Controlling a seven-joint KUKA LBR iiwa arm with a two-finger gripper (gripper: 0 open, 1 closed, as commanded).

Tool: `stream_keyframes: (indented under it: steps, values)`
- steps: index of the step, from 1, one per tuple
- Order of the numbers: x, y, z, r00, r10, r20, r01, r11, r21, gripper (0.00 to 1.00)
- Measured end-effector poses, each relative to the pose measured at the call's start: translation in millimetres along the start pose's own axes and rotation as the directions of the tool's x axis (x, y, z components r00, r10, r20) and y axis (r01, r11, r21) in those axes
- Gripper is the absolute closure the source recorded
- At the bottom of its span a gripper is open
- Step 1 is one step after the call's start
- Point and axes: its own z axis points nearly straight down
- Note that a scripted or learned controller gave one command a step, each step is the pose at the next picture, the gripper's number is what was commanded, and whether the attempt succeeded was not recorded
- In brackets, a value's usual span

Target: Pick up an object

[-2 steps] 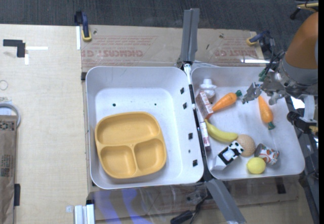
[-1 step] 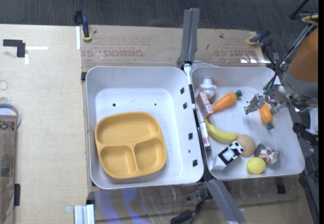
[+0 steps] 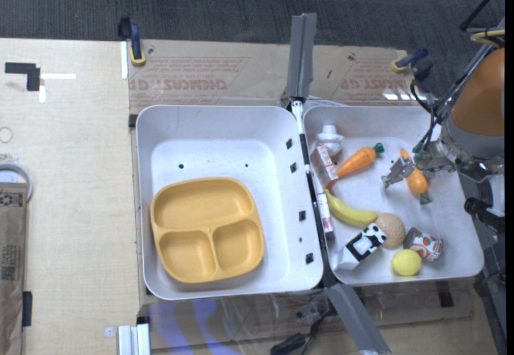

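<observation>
Small orange carrot [image 3: 417, 182] sits in the right bin [image 3: 474, 265], near its right wall, and the jaws [image 3: 405, 174] are right on it: metal tips either side of its upper end, parted about the carrot's width, orange showing between them. Can't tell if they're clamped or just straddling. Looks like the grasp step, lift not yet done, carrot seems level with the bin floor. Next move calls for closing firm, then a straight vertical pull; the toy is tapered and smooth so slip-out is the likely failure. Bigger carrot [image 3: 356, 161], banana [image 3: 350, 210], lemon [image 3: 406, 263] lie well apart, no clash. Yellow divided plate [image 3: 207, 227] in left bin [image 3: 152, 185], irrelevant
</observation>
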Motion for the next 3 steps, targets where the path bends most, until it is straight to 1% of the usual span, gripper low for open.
stream_keyframes:
  steps: [1,2,3]
  values:
    - [-1,0,-9,1.000,0.002,0.001,-0.002,1.000,-0.001,1.00]
    - [-1,1,-19,1.000,0.004,0.001,-0.004,1.000,-0.001,1.00]
    - [97,11,-117,1.000,-0.008,0.003,0.008,1.000,0.000,1.00]
